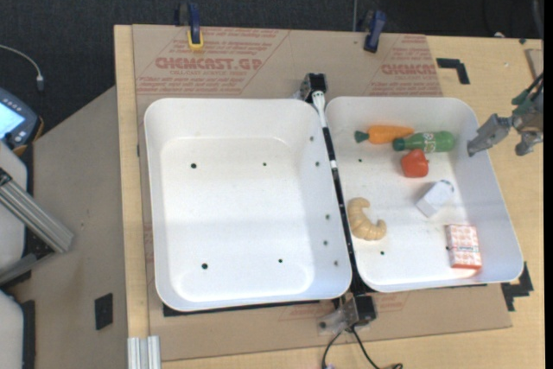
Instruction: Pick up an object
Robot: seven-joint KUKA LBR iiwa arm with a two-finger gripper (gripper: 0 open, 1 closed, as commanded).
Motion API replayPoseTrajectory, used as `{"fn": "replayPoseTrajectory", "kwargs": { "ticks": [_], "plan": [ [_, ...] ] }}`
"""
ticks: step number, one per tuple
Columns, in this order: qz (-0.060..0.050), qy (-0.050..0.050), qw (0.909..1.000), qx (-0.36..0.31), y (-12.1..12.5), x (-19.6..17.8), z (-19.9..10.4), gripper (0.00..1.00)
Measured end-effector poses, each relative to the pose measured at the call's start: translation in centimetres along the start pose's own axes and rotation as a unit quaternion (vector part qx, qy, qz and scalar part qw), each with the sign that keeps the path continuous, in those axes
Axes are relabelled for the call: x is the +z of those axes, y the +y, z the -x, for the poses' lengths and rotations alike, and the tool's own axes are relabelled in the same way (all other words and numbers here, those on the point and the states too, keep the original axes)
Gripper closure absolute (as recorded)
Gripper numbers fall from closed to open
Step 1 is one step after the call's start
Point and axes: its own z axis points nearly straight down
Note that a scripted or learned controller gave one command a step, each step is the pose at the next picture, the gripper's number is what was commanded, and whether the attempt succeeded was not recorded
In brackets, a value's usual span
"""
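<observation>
Green bottle (425, 142) lengthwise left-right, beside carrot (386, 134)

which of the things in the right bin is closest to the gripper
The green bottle, lying on its side at the bin's far end, its tip pointing toward the gripper at the right rim. The carrot, red piece and others lie farther off.

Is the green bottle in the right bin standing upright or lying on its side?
Lying on its side. The green bottle shows its full length across the floor of the right bin, beside the carrot.
</observation>
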Motion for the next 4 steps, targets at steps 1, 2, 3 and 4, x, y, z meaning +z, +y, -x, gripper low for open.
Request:
{"fn": "replayPoseTrajectory", "kwargs": {
  "ticks": [1, 2, 3, 4],
  "plan": [
    [0.011, -0.005, 0.9999, -0.001, 3.7, -18.3, 1.1, 0.0],
    [0.003, -0.003, 1.0, -0.001, 3.5, -18.3, 1.1, 1.0],
    [0.005, -0.002, 1.0, -0.001, 2.4, -24.5, 1.0, 1.0],
    [-0.008, 0.003, 1.0, 0.001, 1.0, -9.5, -0.3, 1.0]
  ]
}}
